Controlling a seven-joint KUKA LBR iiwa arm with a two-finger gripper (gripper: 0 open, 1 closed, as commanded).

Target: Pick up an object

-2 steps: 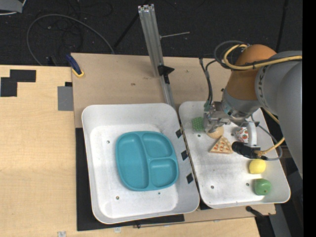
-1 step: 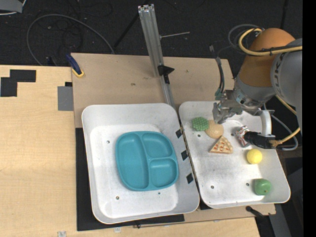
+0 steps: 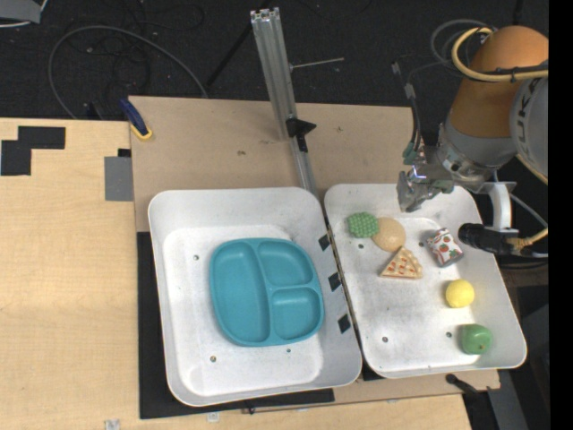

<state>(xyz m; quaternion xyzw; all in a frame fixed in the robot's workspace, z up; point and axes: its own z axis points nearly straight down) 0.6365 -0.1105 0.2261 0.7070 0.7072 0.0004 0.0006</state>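
Nearest me, a green ball point(image 3: 475, 338) and a yellow ball point(image 3: 459, 294) are sitting in the right bin point(image 3: 421, 352). Beyond them a pizza slice toy point(image 3: 401, 264), a tan bun point(image 3: 389, 234), a green knobbly piece point(image 3: 362, 224) and a small printed carton point(image 3: 442, 246) are lying. A teal tray point(image 3: 265, 290) is resting in the left bin point(image 3: 179, 240). The gripper point(image 3: 414, 186) is hanging over the right bin's far edge, nothing between its tips; how far apart they are, I cannot tell.

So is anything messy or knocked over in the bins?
Nothing looks spilled or broken. The teal divided plate lies flat in the left bin. In the right bin, the toy pizza slice, yellow ball, green ball and other small toys lie apart, except the tan round piece touching the green bumpy one.
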